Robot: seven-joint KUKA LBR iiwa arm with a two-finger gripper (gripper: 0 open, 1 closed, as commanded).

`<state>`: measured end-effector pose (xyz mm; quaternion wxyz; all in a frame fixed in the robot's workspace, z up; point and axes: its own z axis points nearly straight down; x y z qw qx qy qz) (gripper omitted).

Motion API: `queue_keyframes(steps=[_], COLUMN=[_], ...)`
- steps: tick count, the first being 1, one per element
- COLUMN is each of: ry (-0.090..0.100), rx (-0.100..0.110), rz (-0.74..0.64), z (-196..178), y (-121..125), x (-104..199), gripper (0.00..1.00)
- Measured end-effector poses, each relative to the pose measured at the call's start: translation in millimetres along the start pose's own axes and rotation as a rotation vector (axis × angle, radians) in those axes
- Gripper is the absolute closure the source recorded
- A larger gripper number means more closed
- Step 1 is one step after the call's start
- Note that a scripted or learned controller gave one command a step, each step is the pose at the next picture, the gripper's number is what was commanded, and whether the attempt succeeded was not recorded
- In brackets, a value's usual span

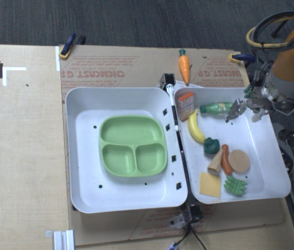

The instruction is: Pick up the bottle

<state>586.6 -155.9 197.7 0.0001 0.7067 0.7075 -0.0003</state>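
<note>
1. Right bin (272, 184), near end: cheese slice (210, 185), green leafy piece (235, 185), round cookie (239, 161), cone (216, 162), sausage (225, 159), broccoli (211, 146).
2. Left bin (79, 155): green divided plate (133, 146).
3. Further back in right bin: banana (195, 127), carton (185, 104).
4. Bottle (213, 108) lies on its side at far end, cap pointing left.
5. Gripper (235, 111) at bottle's right end; can't tell whether it's spread or clenched, or touching.
6. Carrot (183, 65) on cardboard beyond the bins.

Cardboard sheet (105, 69) — red print, upside down, unreadable
</note>
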Motion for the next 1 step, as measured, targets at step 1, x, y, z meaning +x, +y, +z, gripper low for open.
queue_keyframes(steps=[1], ry=[-0.001], rx=[-0.001], rz=[-0.001], z=[-9.6], y=[0.4], x=[-0.4], gripper=[1.0])
